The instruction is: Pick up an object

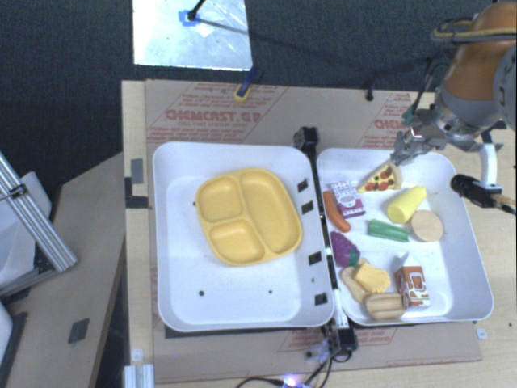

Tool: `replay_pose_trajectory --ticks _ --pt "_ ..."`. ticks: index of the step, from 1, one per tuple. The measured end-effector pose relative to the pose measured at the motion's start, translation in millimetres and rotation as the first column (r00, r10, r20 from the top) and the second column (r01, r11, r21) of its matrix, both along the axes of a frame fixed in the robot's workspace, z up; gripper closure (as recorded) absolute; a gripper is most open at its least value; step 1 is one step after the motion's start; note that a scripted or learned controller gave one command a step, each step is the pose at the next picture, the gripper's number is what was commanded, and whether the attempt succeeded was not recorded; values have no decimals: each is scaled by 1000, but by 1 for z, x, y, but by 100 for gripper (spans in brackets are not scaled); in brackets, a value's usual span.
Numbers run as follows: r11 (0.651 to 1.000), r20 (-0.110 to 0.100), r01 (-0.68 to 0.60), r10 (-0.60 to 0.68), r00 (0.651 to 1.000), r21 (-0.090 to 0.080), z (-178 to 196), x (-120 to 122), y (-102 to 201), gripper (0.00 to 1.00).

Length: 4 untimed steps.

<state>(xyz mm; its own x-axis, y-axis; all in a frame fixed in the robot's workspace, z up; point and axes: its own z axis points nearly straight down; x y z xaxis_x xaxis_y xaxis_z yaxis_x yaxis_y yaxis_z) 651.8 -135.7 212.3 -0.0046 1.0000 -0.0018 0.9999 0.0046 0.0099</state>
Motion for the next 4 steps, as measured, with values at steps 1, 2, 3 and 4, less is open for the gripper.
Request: replay_pose_trajectory --ticks 1,2,3,4 --pt "1000 -5 0 0 1000 1 14 1 0 100" --pt "1000 -7 -4 4 1000 4 25 -20 49 100" --pt "1000 -9 -5 5 1000 4 27 -41 102 100" --pt "1000 -12 -4 4 1000 4 18 -62 148 100"
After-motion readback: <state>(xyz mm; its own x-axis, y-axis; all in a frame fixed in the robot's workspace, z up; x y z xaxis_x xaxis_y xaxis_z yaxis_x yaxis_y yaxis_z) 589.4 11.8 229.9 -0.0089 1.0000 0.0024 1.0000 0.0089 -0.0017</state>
